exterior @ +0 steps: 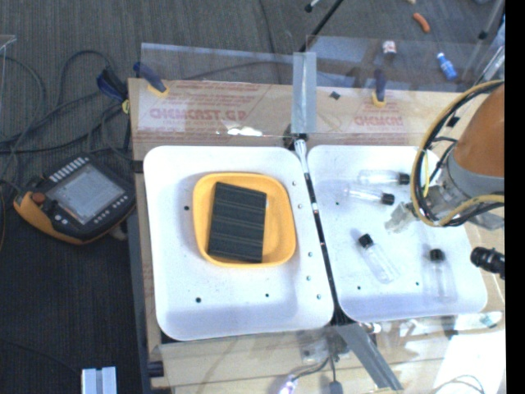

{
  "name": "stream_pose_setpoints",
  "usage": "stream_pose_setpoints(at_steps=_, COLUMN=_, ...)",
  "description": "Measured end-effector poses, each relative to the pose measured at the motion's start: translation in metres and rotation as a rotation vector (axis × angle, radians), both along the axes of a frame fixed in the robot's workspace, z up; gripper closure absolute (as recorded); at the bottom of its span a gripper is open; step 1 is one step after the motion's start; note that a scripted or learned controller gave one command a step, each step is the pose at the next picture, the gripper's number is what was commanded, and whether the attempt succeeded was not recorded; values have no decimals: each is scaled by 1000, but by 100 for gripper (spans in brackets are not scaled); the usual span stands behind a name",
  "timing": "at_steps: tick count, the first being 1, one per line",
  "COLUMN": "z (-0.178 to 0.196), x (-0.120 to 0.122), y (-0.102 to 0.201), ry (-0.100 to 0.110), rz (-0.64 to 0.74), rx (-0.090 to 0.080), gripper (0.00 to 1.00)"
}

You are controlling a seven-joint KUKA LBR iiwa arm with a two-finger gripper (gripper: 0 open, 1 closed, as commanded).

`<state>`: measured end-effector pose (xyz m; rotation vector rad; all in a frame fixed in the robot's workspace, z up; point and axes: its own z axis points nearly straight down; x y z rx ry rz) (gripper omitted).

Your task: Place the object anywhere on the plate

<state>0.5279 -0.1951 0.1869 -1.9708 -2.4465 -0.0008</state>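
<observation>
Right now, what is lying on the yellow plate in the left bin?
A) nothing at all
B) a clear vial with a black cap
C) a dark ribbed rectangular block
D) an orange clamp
C: a dark ribbed rectangular block lies flat on the yellow plate in the left bin, while the clear vials lie in the right bin.

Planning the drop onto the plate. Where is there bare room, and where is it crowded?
Free: the yellow plate rim around the black block, and the left bin floor below the plate. Crowded: the right bin, with clear vials scattered under the arm.
</observation>
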Motion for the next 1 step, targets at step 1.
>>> stream_pose_setpoints(at_steps=1, z=0, x=0, y=0, ry=0, rz=0, rx=0, gripper=0)
